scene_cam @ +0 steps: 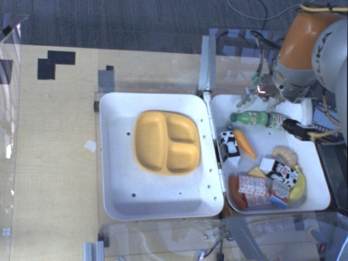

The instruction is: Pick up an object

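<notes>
Pincer [260, 93] above green bottle [257, 118], fingertips blurred, indistinct

a pale wooden bench [60, 162] is seen from above, with grey carpet beyond its far edge. two shallow white bins are borne on it side by side: the left bin [117, 200] and the right bin [321, 194], parted by a grey metal rail [206, 64]. black tape marks [54, 63] are stuck near the bench's far left corner. a small white scrap [90, 145] lies just left of the left bin.
</notes>
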Robot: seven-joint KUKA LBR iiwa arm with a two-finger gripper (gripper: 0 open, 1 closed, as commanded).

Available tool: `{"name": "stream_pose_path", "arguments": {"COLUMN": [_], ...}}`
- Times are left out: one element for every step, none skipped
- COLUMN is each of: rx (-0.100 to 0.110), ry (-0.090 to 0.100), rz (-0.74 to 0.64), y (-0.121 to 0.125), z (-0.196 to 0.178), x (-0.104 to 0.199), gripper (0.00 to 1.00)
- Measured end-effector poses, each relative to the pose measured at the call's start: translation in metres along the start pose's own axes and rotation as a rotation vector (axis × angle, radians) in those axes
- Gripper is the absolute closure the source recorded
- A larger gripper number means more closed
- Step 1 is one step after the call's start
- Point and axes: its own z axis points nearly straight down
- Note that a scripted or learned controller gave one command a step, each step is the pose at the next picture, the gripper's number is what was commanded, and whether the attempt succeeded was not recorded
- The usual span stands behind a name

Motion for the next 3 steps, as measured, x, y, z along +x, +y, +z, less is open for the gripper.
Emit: {"name": "stream_pose_path", "arguments": {"rx": [-0.028, -0.046, -0.006], "ry": [-0.004, -0.001, -0.002], "rz": [-0.11, -0.055, -0.039], "y": [-0.057, -0.061, -0.066], "z": [0.073, 0.081, 0.102], "x": [0.003, 0.006, -0.024], "gripper": [0.0, 0.0, 0.0]}}
